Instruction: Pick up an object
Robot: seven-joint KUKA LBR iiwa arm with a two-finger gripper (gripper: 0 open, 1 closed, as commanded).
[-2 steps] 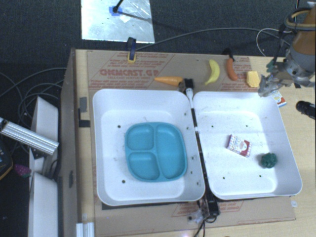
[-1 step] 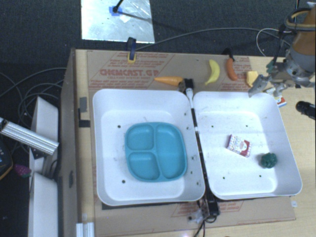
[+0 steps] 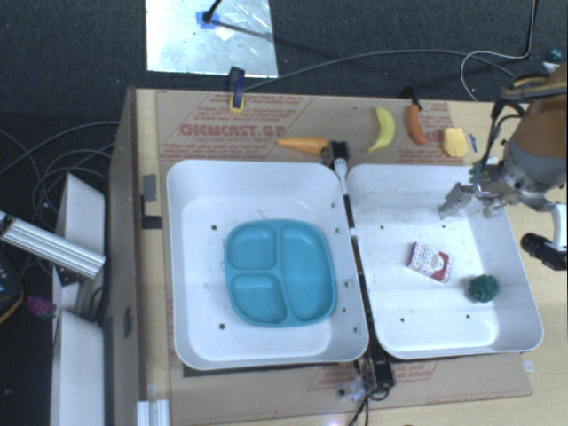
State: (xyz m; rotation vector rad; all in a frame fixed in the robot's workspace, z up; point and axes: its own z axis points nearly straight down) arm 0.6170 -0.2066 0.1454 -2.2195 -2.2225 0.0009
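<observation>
Two objects lie in the right bin [image 3: 497, 335]: a small red and white box [image 3: 429, 262] near its middle, and a dark green lump [image 3: 483, 287] right of and slightly nearer than the box. My gripper [image 3: 470, 204] hangs over the back right part of this bin. It is behind the box and apart from it. Its fingers are spread open, with nothing between them. The grey arm with its orange band [image 3: 540, 85] comes in from the right edge.
The left bin [image 3: 191, 238] holds a blue divided plate [image 3: 280, 271]. On the cardboard behind the bins lie a carrot [image 3: 303, 145], a banana [image 3: 383, 130], an orange sausage [image 3: 415, 124] and a yellow cheese piece [image 3: 455, 142]. A black divider [image 3: 348, 229] separates the bins.
</observation>
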